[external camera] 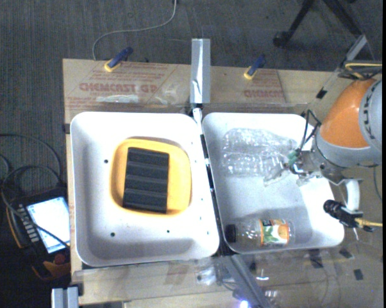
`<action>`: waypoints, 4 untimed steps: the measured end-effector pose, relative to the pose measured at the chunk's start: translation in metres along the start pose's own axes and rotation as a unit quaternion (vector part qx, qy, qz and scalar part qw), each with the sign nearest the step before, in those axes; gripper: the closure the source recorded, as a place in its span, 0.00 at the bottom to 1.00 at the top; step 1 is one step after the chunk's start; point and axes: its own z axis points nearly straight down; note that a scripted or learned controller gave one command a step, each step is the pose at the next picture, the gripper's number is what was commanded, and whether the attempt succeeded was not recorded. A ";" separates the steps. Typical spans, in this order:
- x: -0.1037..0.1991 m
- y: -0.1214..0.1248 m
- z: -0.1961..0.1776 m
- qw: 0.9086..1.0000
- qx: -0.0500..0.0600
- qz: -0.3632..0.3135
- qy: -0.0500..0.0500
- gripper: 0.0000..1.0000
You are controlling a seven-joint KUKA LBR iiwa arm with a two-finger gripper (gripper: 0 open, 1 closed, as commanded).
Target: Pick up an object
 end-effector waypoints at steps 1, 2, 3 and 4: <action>0.020 0.070 0.022 1.000 -0.005 -0.014 -0.002 0.00; -0.031 0.023 -0.055 1.000 0.000 -0.024 -0.001 0.00; -0.030 -0.063 -0.118 1.000 0.000 -0.018 0.000 0.00; 0.018 -0.063 -0.041 0.992 0.000 -0.129 0.002 0.00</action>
